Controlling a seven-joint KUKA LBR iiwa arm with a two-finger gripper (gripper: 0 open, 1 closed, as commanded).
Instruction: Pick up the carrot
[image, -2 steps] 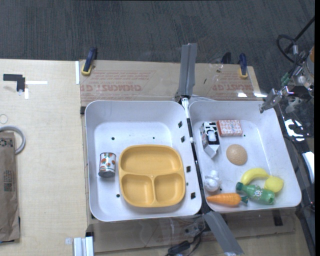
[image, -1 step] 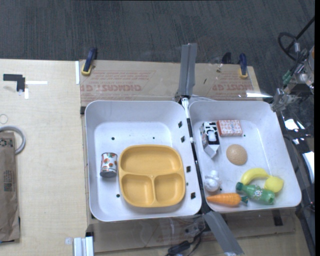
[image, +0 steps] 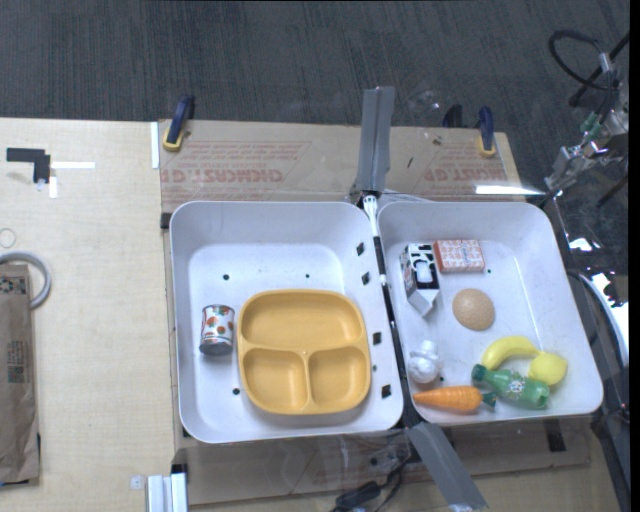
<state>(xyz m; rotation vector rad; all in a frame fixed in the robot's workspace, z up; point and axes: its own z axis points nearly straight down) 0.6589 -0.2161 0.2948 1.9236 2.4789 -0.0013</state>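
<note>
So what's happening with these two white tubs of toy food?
A robot arm is meant to pick up the carrot, which lies untouched along the near edge of the right bin, beside a green bottle and a banana. The left bin holds a yellow divided plate and a small can.

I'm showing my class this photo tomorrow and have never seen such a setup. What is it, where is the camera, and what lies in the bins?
One fixed camera looks down at a slant on a bench with two white bins. A robot arm would reach in from the right to pick up the carrot, which lies at the right bin's front edge beside a green bottle, a banana, a lemon, a brown egg and small boxes. The left bin holds a yellow divided plate and a small can.
</note>
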